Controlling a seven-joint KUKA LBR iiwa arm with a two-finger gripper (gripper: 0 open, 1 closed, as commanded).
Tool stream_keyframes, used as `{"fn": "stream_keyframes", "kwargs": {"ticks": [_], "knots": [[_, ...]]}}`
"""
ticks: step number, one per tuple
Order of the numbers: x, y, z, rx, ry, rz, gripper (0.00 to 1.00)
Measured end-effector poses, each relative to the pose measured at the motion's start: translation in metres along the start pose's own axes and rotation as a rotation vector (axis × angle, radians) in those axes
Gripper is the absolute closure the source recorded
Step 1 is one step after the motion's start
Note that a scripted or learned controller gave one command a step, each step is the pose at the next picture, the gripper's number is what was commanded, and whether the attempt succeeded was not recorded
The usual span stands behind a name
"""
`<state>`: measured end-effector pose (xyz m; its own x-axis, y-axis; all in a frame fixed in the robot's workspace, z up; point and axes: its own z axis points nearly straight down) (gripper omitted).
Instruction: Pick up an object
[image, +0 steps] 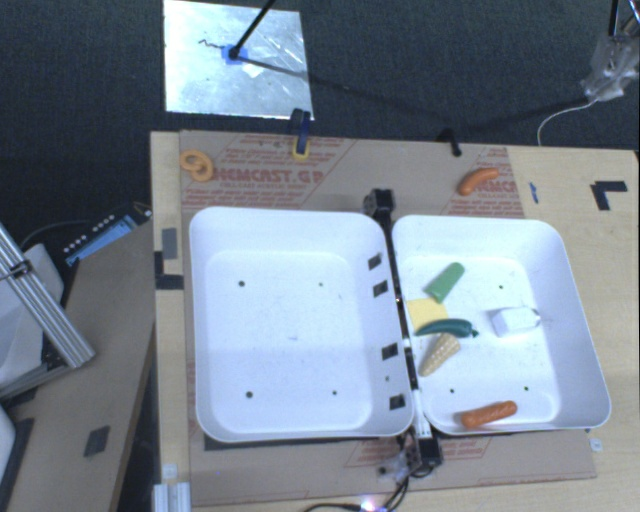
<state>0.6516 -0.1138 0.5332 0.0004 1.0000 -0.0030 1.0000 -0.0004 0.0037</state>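
Observation:
The right bin (575, 300) holds several small objects. A light green block (445, 282) lies near its left wall, tilted. Just below it sits a yellow piece (427, 313), with a dark green pepper-like item (447, 327) lying across its lower edge. A pale corn cob (438, 353) touches the pepper from below. A white object (513, 320) rests alone towards the bin's middle right. An orange sausage-shaped item (487, 413) lies near the front wall. The left bin (205, 330) shows its bare white floor.
Both bins stand on a cardboard sheet (330, 170). On it lie an orange item (478, 181) behind the right bin, an orange ring (197, 165) at the back left and a yellow-blue clamp (299, 135). A pale object with a white cable (610, 65) sits at the top right.

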Motion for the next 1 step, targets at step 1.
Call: {"fn": "stream_keyframes", "kwargs": {"ticks": [1], "knots": [[0.1881,-0.0091,0.1599,0.015,0.008,-0.019,1.00]]}}
